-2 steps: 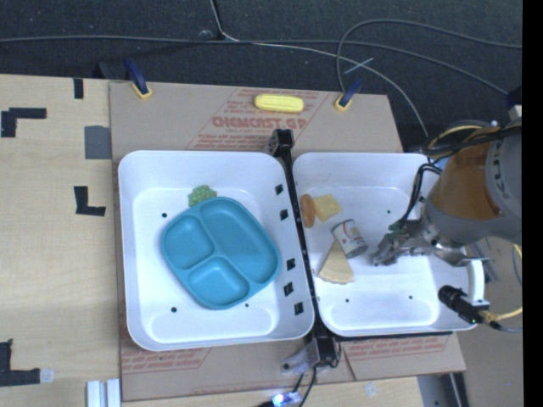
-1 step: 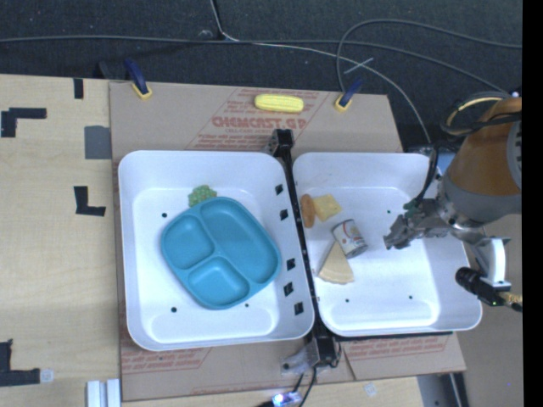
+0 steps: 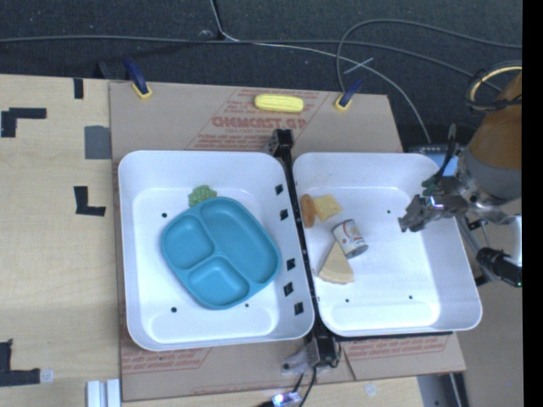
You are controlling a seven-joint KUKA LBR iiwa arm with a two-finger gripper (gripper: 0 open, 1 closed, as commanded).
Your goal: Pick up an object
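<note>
The right bin (image 3: 386, 310) holds a small can (image 3: 349, 237) lying on its side, a pale yellow wedge (image 3: 338, 266) just below it, and a tan bread-like piece (image 3: 321, 208) with a small brown item (image 3: 307, 211) at its left. My gripper (image 3: 416, 216) hangs over the right side of this bin, well right of the can. Nothing shows between its dark fingers, and their spacing is hard to read. The left bin (image 3: 144, 312) holds a blue divided plate (image 3: 221, 251) with a small green object (image 3: 202, 196) at its upper left edge.
A yellow banana-shaped object (image 3: 278, 103) lies on the cardboard behind the bins. Blue-and-yellow clamps (image 3: 136, 80) (image 3: 347, 94) pin the cardboard at its back edge. Cables run across the dark surface at the top. Black clips mark the divider between the bins.
</note>
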